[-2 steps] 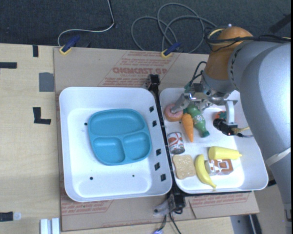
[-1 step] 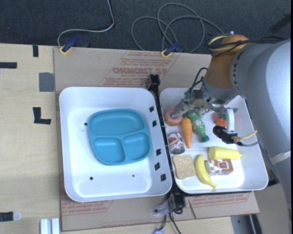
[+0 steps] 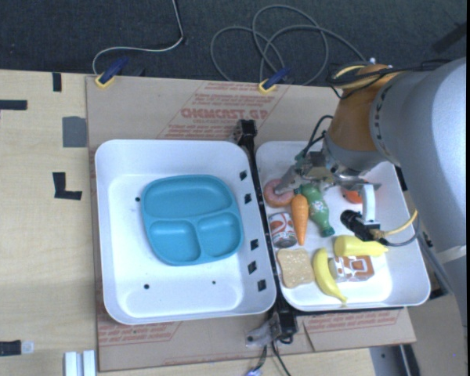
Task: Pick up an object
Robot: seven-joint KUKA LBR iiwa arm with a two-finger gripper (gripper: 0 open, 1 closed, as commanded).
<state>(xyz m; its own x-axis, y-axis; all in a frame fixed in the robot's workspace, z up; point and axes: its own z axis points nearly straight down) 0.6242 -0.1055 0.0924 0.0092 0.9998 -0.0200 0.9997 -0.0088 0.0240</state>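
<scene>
The right bin (image 3: pixel 403 284) holds a pile of toy food. An orange carrot (image 3: pixel 299 218) lies beside a green bottle (image 3: pixel 321 212), with a pink donut (image 3: pixel 278 193) to their left. Nearer the front are a slice of bread (image 3: pixel 296 267), a banana (image 3: pixel 327 274) and a yellow-and-red carton (image 3: pixel 354 261). A small red-and-white can (image 3: pixel 282 228) rests by the bin's left wall. My gripper (image 3: pixel 305 175) hangs low over the back of the pile, just above the donut, the carrot top and the bottle. Nothing is visibly held.
The left bin (image 3: pixel 117 288) carries a blue divided plate (image 3: pixel 192 218). A black divider (image 3: pixel 253 210) runs between the bins. The grey arm (image 3: pixel 423 131) covers the right bin's far right corner. Cables (image 3: pixel 274 41) lie beyond the bench.
</scene>
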